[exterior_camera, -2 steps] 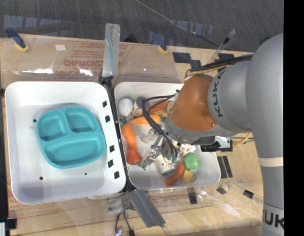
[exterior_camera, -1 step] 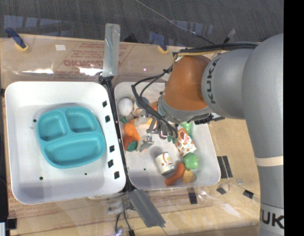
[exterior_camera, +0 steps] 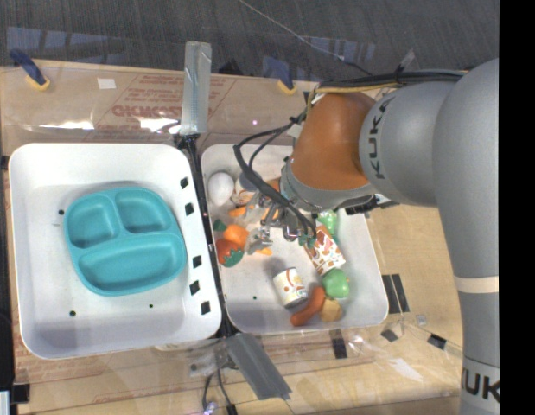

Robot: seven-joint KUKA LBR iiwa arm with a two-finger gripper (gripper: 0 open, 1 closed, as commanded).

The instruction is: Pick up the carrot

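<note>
- Gripper [exterior_camera: 276,223] is low in the right bin [exterior_camera: 371,258]; whether it is open or closed cannot be told.
- Carrot [exterior_camera: 233,240] lies at the bin's left side, just beside the gripper; its long axis is unclear.

The bulky grey arm with its orange band [exterior_camera: 336,141] hides much of the right-hand shallow white bin [exterior_camera: 371,271], covering that bin's far corner. Beneath the band, the gripper [exterior_camera: 280,223] blurs into dark cables. The arm's lower links run off the frame's bottom.
</note>
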